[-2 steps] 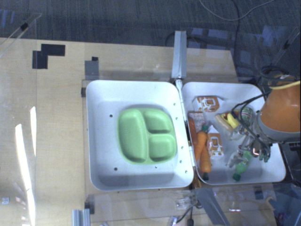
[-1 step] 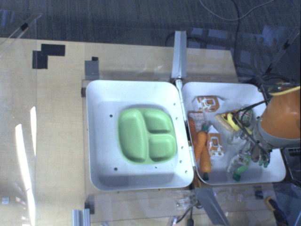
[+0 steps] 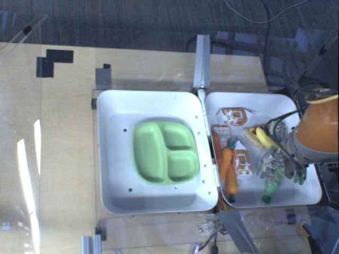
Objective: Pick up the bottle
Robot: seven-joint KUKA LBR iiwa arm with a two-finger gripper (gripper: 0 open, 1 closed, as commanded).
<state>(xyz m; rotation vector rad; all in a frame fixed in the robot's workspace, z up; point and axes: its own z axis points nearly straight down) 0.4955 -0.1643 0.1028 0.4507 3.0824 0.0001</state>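
Pincer [image 3: 276, 169] in right bin [image 3: 312, 194]; green bottle [image 3: 270, 188] just below it

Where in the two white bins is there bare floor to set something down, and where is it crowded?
Left bin: bare floor all round the green tray, widest along its left and near walls. Right bin: crowded with carrot, packets, banana, bottle and tool; a small bare patch lies at its near right corner.
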